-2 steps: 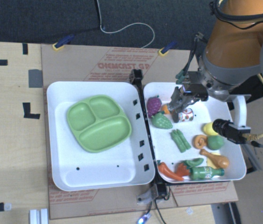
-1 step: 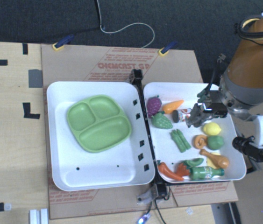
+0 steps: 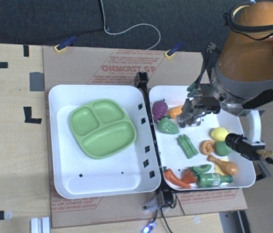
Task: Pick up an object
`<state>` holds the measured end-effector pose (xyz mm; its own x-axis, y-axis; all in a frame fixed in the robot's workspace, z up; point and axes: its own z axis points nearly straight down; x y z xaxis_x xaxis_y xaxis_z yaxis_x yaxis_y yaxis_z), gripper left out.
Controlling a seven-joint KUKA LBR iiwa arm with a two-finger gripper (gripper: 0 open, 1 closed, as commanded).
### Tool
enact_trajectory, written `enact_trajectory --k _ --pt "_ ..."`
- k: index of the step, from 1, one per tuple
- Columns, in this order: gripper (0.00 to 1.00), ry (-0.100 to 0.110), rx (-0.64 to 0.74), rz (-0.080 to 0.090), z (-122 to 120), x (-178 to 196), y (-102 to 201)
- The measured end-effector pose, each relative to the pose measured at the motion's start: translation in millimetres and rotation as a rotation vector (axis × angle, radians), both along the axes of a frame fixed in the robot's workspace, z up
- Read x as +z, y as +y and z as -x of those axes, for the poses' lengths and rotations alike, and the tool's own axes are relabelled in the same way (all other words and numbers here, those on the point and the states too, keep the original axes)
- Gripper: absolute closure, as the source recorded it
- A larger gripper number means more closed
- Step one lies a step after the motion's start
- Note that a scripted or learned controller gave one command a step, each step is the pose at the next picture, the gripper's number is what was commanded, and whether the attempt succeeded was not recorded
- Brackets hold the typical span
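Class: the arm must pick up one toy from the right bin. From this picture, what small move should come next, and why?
Probably a short descent straight down. The tool hovers in the right bin just above the orange toy, beside the purple grapes and green leafy toy, and nothing appears held yet.

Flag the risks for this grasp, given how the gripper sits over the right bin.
1. The gripper hangs among tightly grouped toys: purple grapes, an orange piece and a green leafy toy. It may nudge or pinch two.
2. It is close to the bins' divider; a toy could wedge there.
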<state>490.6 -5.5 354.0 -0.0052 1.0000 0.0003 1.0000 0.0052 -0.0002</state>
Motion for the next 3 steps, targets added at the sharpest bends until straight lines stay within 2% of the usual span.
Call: enact_trajectory --k 1,2,3 --pt "1.00 0.005 -0.003 0.001 8 -52 25" --pt "1.00 -0.001 0.008 -0.002 7 -22 121" --pt "1.00 -0.010 -0.011 0.001 5 79 26"
